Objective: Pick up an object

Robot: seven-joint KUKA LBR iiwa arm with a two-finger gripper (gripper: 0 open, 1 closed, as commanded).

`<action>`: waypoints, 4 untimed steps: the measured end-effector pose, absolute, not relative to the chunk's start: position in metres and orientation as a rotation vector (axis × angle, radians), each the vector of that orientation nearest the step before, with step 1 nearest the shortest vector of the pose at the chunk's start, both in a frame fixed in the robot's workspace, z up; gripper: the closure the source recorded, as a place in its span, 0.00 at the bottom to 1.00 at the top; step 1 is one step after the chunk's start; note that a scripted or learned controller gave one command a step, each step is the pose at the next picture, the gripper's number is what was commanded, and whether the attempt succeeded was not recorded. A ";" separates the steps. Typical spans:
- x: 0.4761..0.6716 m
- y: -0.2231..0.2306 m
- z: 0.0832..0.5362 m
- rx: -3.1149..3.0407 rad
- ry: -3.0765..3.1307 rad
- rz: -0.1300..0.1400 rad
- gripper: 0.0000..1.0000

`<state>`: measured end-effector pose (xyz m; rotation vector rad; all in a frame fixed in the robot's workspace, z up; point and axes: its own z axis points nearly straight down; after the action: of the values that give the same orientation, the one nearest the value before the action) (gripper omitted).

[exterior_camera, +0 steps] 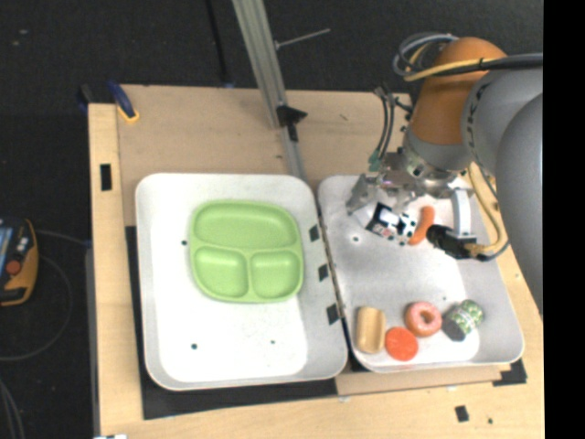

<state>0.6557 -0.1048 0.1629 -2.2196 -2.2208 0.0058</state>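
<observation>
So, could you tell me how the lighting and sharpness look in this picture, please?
In the camera view, lighting is even and soft: the white bins are bright but not glaring, with faint shadows beside the green plate; the floor around the bench is dark. The picture is slightly soft overall, so the small items near the gripper and the doughnut lack fine detail.

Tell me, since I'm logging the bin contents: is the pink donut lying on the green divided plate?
No, the pink donut lies in the right bin, while the green divided plate sits in the left bin.
</observation>
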 end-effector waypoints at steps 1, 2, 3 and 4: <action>0.656 -0.103 0.135 -2.234 -2.231 -0.016 0.00; 0.657 -0.106 0.145 -2.242 -2.233 -0.015 1.00; 0.652 -0.110 0.207 -2.229 -2.220 -0.005 1.00; 0.653 -0.111 0.240 -2.225 -2.224 -0.005 1.00</action>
<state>0.6529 -0.1111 0.2401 -2.2254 -2.2240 -0.0045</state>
